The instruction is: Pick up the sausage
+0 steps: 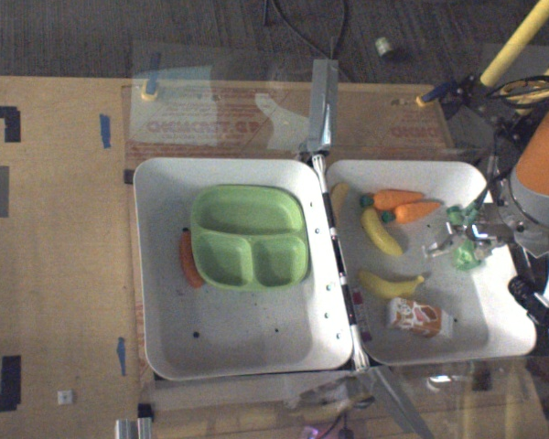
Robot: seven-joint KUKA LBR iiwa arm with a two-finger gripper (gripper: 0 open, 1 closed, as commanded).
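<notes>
Sausage [190, 258] lies in the left bin [156, 318], touching the green tray [249, 236] at the tray's 9 o'clock. End effector [453, 238] hovers over the right bin [503, 332]; finger state cannot be told. Advice: cross over, align jaws across the sausage's short axis, descend clear of the tray rim.

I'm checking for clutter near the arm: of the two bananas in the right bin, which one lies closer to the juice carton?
The lower banana, lying almost level just above the juice carton. The other banana sits higher up, slanted, beside the two carrots.
</notes>
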